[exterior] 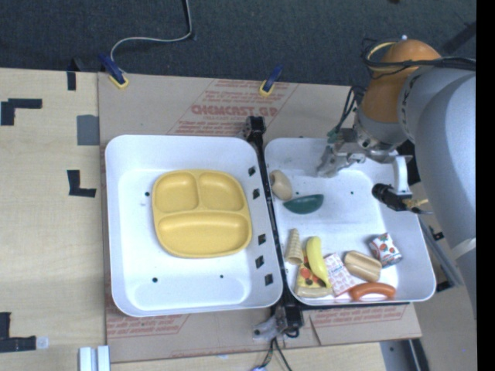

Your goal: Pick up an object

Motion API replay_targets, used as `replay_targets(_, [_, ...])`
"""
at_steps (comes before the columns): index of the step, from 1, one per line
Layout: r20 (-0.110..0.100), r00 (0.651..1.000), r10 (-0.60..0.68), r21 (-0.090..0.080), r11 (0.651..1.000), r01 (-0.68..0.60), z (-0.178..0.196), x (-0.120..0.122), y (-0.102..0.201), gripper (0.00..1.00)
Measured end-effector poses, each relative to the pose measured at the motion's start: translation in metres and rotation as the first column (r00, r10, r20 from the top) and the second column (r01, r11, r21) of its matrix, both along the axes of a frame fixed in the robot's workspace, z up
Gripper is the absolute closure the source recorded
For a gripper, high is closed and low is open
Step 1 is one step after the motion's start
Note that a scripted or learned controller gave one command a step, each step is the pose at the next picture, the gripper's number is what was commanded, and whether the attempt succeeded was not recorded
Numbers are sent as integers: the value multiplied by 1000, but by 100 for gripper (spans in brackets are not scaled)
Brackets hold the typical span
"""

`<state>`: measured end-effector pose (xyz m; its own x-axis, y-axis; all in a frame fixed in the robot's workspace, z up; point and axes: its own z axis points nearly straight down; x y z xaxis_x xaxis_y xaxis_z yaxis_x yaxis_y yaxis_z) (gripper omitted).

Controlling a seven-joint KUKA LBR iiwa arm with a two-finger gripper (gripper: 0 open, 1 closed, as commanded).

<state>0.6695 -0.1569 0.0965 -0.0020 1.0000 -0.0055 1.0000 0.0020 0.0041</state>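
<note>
Sausage (372,291): red-orange, lying at the near edge of the right bin (348,154), closest to the lens, just in front of a bread roll (362,265).
Toy food cluster: a banana (315,256), an ice-cream cone (293,246), a pizza slice (310,284) and a small checked packet (337,271) crowd the bin's near left corner, touching one another.
Carton: a little red-and-white box (384,249) sits tilted near the bin's right wall, just beside the roll.
Middle of bin: a dark green leaf-shaped piece (303,203) lies next to a tan rounded piece (281,185) against the divider.
Gripper (331,167): hangs over the far part of the right bin, well apart from every item (whether the claw is open or closed cannot be told from this angle); nothing is seen between its tips.
Arm (441,122): grey, with its orange band, reaching in from the right.
Left bin (131,207): holds a yellow divided plate (202,212), lying flat.
Bench (46,207): cardboard sheet under both bins, clipped at the far edge.
</note>
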Motion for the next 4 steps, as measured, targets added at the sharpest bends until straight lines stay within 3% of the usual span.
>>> replay_targets(1, [-1, 1000, 0, 0, 1000, 0, 0, 0, 0, 0])
replay_targets(2, [-3, 1000, 0, 5, 1000, 0, -11, -6, 58, 0])
replay_targets(4, [-3, 1000, -1, 4, 1000, 1, -11, -1, 63, 0])
